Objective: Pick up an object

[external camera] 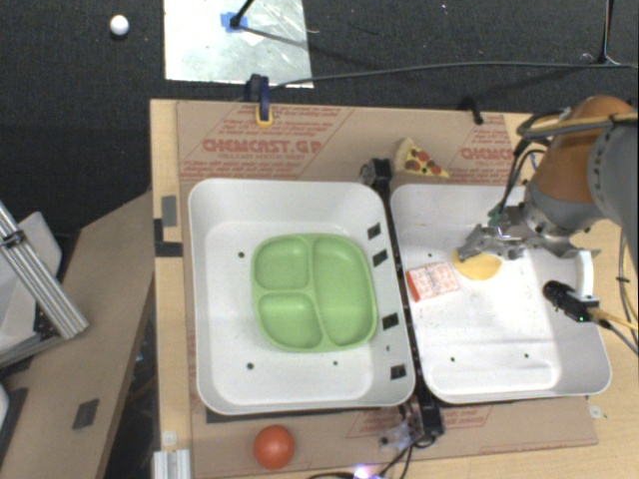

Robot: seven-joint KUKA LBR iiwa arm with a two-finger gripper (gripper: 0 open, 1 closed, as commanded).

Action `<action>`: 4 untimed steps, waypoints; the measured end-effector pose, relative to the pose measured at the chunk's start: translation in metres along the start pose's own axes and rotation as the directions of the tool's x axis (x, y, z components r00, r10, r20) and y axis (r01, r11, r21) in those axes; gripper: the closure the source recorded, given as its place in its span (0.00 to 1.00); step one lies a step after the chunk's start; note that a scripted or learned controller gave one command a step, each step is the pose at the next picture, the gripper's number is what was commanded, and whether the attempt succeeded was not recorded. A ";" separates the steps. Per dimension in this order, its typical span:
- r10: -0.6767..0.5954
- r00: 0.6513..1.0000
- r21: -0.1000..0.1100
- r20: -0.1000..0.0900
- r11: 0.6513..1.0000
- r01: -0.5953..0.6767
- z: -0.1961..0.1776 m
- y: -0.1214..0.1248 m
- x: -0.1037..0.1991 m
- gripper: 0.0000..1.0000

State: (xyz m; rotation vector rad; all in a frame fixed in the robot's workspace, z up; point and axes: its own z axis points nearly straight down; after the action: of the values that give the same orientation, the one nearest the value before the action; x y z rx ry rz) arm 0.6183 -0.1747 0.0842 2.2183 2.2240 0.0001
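Down low in the right bin (519, 367), gripper (489, 242) sits right over a yellow object (479, 266), touching or nearly so; jaw state not readable from this angle. Red-and-white packet (432, 281) just left of it. Left bin (215, 267) holds a green divided plate (313, 291). Pizza-slice toy (420, 160) and orange ball (273, 446) lie outside the bins.

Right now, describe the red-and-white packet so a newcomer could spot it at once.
Find the right bin of the two white bins. The packet lies flat by its left wall, beside the divider next to the left bin with the green tray. It is small, rectangular, red-and-white printed; the yellow object by the gripper is rounded and plain.
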 end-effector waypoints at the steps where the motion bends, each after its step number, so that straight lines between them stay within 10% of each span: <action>1: -0.001 1.000 -0.006 0.001 1.000 0.001 -0.014 0.002 0.000 1.00; 4: -0.002 1.000 -0.007 0.002 1.000 0.002 -0.161 -0.008 -0.003 1.00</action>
State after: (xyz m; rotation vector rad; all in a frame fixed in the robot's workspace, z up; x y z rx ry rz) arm 0.6102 -0.1781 0.2450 2.2113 2.2224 0.0061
